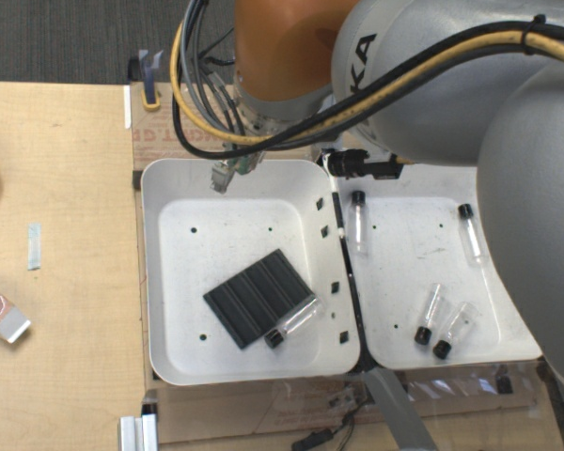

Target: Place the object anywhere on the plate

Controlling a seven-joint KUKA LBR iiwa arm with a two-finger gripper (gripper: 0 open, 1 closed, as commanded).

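Observation:
A black ribbed plate (pixel 254 296) lies tilted in the left white bin (pixel 169 252), towards its front. A clear vial with a black cap (pixel 292 322) lies at the plate's lower right corner, its body resting on the plate's edge and its cap just off it. The grey arm with its orange band (pixel 282 36) hangs over the back of the left bin. Under the wrist a small grey-green tip of my gripper (pixel 228 172) pokes out above the bin's back rim, well apart from the plate and the vial. The rest of the gripper is hidden by the arm.
The right bin (pixel 508 346) holds several clear vials: one by the divider (pixel 357 220), one at the right (pixel 470 233), two near the front (pixel 428 314). On the wooden bench to the left lie a grey strip (pixel 34 247) and a pink-white piece (pixel 2 314).

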